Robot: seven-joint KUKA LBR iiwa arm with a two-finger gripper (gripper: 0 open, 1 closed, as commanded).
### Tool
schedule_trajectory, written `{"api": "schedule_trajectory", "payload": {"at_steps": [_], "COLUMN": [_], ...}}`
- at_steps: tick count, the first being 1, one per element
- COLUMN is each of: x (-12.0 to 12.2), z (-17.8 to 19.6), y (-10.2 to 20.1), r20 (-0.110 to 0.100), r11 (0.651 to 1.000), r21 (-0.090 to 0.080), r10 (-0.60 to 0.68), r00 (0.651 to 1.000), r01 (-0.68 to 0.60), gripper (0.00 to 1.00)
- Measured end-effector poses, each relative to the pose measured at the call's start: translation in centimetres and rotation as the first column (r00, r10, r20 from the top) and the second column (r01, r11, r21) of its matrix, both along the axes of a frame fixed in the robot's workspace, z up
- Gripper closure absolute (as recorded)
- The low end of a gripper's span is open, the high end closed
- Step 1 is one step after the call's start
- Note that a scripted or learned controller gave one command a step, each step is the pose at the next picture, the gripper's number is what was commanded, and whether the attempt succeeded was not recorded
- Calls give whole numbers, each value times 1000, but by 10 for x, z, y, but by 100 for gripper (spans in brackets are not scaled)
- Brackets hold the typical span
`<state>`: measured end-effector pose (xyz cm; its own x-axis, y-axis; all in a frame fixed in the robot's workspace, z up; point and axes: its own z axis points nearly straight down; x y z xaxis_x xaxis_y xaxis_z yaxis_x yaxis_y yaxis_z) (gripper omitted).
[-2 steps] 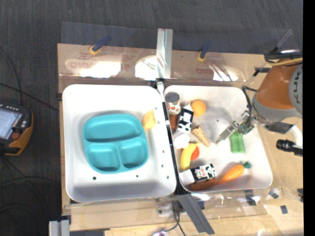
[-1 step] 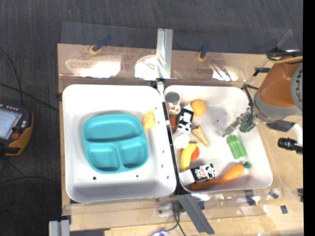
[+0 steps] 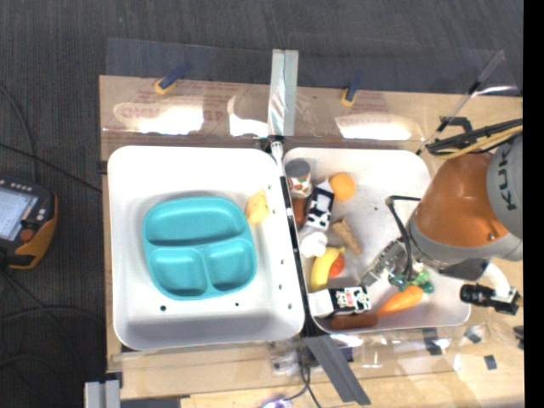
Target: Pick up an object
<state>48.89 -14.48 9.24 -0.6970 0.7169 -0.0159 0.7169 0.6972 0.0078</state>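
Note:
My gripper [image 3: 389, 266] hangs low in the right bin [image 3: 374, 155], below the orange-banded wrist [image 3: 455, 206]. It sits just above and left of a toy carrot [image 3: 399, 299] with a green top. A small black-and-white carton [image 3: 348, 297] and a brown sausage [image 3: 353, 320] lie to its lower left. A banana [image 3: 322, 267] with a red piece beside it lies to the left. Further up are a tan piece [image 3: 347, 235], a second black-and-white carton [image 3: 319, 207], an orange ball [image 3: 342, 184] and a small can [image 3: 297, 173].
The left bin [image 3: 127, 228] holds a teal divided plate [image 3: 201, 245], and a yellow toy [image 3: 257, 206] rests by its right wall. A ridge separates the two bins. A handheld pendant [image 3: 24, 219] lies on the floor at far left.

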Motion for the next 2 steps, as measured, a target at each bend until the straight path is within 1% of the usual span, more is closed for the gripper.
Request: {"api": "schedule_trajectory", "payload": {"at_steps": [1, 2], "x": [15, 25], "z": [0, 0], "y": [-78, -7], "r20": [-1, -1], "r11": [969, 922], "r21": [-1, -8], "r10": [248, 388], "r00": [969, 922], "r01": [-248, -388], "gripper": [100, 100]}}
